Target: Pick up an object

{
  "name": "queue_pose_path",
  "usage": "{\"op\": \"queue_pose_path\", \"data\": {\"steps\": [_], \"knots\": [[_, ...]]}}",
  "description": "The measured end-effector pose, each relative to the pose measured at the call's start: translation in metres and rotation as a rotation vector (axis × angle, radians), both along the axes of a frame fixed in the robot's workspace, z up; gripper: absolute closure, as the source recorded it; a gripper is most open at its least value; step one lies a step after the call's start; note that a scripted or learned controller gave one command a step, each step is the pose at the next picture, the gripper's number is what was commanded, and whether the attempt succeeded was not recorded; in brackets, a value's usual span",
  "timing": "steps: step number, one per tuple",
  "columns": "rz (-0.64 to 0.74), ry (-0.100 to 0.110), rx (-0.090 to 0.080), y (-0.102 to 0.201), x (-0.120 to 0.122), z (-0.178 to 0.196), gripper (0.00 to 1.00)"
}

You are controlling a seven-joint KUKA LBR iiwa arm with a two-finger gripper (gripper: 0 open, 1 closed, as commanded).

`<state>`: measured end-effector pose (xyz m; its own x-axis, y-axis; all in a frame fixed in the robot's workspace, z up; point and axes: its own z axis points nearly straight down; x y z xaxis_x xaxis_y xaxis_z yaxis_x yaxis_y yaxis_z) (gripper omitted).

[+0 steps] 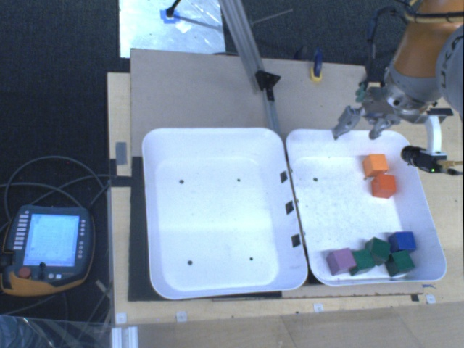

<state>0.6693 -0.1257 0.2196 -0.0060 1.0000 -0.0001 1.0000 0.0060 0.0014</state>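
My gripper (360, 127) hangs over the back rim of the right bin (326, 209), its two fingers spread apart with nothing between them. Two orange blocks sit in that bin to the right of and below the gripper: a lighter one (375, 165) and a darker one (383, 186). Along the bin's front edge lie a pink block (339, 260), two green blocks (377, 251) (398, 264) and a blue block (402, 241), packed close together.
The left bin (214, 209) lies beside the right one, joined by black clips (289, 206). A metal pole (246, 35) slants across the back. A teach pendant (47, 249) rests far left, off the bench.
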Motion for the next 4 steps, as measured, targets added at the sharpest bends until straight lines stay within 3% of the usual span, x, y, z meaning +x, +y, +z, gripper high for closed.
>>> {"op": "queue_pose_path", "data": {"steps": [1,2,4], "knots": [[0.000,0.000,-0.001,0.000,0.000,0.000,0.00],[-0.003,0.004,0.000,0.003,-0.009,-0.047,0.00],[-0.001,0.004,0.000,0.008,-0.003,-0.131,0.00]]}}
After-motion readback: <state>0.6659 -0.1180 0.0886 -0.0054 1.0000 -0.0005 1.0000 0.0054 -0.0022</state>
